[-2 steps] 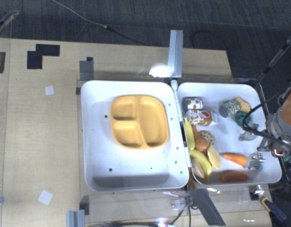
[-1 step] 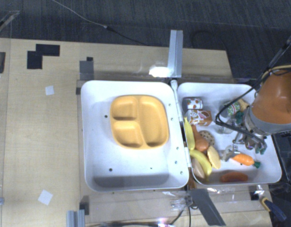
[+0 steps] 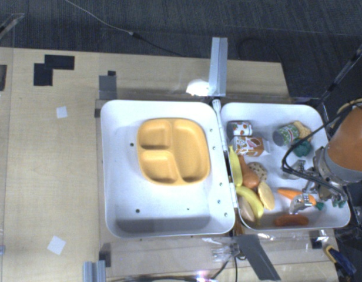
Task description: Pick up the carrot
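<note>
Nearest the camera in the right bin (image 3: 331,221) lies a red sausage (image 3: 291,220), with the hand (image 3: 302,202) just above it, right at the carrot (image 3: 290,193); how wide it stands, I cannot tell. Left of that, bananas (image 3: 250,196). Farther back, a green can (image 3: 288,133). In the left bin (image 3: 119,169), a yellow tray (image 3: 171,150).
</note>
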`<state>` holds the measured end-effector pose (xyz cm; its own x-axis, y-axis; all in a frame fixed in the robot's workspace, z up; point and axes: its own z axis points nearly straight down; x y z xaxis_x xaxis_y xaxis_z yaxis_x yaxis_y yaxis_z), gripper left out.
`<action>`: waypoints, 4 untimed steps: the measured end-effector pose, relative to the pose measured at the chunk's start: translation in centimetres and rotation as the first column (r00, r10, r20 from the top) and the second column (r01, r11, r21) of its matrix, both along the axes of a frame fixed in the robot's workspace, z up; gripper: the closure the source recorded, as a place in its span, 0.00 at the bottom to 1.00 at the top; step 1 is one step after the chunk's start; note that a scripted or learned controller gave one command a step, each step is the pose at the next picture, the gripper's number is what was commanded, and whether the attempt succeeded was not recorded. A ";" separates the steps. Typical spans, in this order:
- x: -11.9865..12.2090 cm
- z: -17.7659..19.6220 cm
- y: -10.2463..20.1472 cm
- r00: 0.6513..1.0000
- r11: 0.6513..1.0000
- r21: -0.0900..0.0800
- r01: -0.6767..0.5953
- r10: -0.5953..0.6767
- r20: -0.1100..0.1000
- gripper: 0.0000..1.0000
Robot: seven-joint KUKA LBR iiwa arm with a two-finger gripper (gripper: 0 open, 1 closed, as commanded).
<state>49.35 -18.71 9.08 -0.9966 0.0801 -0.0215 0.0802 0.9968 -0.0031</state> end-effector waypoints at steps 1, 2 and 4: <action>0.5 -0.1 4.4 0.985 0.985 0.004 0.175 -0.175 -0.004 0.00; 0.9 1.2 4.5 0.986 0.986 0.004 0.169 -0.169 0.005 1.00; 0.0 4.2 5.5 0.991 0.991 0.004 0.136 -0.136 -0.001 1.00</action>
